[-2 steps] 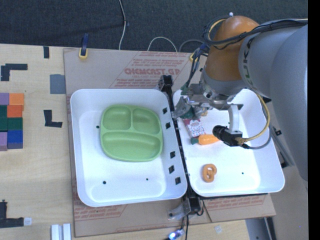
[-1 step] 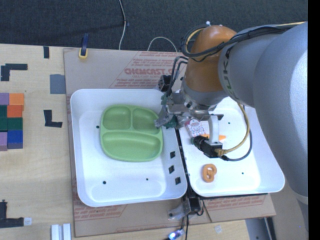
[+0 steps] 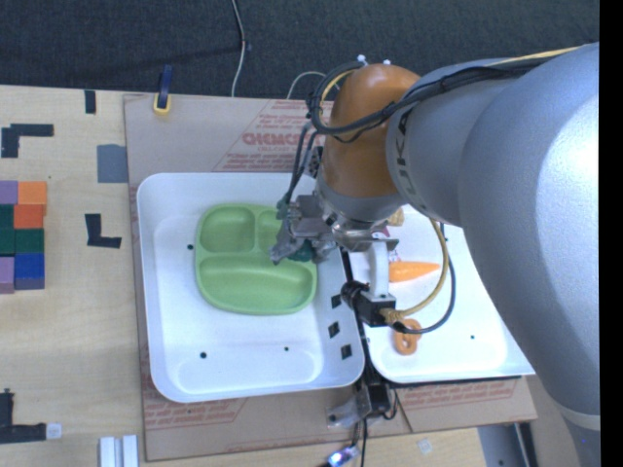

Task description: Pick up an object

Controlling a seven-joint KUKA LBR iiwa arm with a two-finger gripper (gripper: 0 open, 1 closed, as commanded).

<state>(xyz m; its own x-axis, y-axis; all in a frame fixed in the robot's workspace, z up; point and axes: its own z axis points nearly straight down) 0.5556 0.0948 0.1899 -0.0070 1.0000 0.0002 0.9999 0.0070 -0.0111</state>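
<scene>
A green divided plate (image 3: 248,261) lies in the left white bin (image 3: 161,309). My gripper (image 3: 297,244) hangs low over the plate's right rim, near the wall between the bins. A small teal thing (image 3: 317,254) shows right beside the gripper's tip; whether it is gripped is hidden. In the right bin (image 3: 467,353) lie an orange carrot-shaped piece (image 3: 416,271) and a small orange ring-like piece (image 3: 406,340). The arm's orange band (image 3: 365,105) and grey body cover much of the right bin.
Stacked coloured blocks (image 3: 24,236) stand on the bench at the far left. Black cables (image 3: 375,309) loop from the wrist over the divider between the bins. A cardboard sheet (image 3: 214,125) lies under both bins.
</scene>
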